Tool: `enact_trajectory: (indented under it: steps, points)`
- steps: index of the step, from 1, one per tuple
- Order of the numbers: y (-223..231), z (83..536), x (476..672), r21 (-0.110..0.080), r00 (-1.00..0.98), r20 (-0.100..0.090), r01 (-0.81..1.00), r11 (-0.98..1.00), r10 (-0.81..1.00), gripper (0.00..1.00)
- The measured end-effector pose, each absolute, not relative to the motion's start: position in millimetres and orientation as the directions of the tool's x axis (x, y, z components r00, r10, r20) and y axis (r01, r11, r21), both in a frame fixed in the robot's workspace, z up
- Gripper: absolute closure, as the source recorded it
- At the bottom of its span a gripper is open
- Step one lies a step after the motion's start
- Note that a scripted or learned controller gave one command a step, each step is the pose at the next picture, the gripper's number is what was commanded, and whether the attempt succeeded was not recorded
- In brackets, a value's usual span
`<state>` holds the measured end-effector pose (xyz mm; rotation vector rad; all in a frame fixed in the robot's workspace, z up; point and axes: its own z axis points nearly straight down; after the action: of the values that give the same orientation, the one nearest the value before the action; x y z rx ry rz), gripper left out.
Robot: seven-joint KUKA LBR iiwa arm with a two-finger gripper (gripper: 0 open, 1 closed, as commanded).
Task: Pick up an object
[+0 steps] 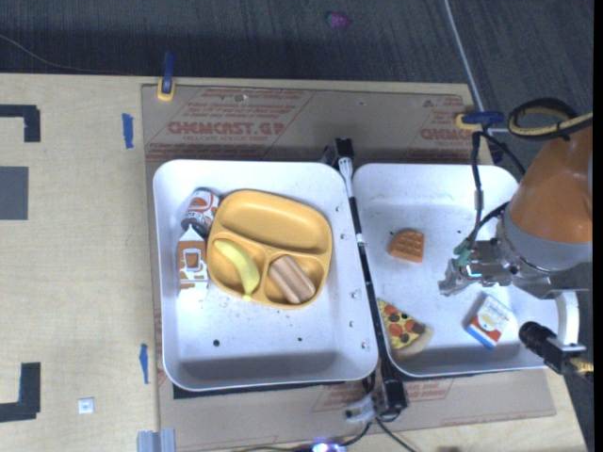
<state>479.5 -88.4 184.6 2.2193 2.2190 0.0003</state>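
Arm [556, 205] cut off by right edge; we see orange band and grey wrist, nothing above. Gripper [464, 273] small and blurred against white bin; we cannot tell its stance. Can [199, 213] partly hidden behind yellow divided plate [273, 217], label unreadable. Small carton [191, 262] beside it half tucked under plate rim. Pizza slice toy [403, 328] lies at bin wall, lower edge hidden by rim. Print on small box [489, 320] too small to read.
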Motion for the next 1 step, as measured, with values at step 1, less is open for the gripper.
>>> enact_trajectory:
  steps: [1]
  points:
    - [17.0, 208.9, 480.4, 0.003, -0.002, 0.0, 1.0, 0.002, 1.0, 1.0]
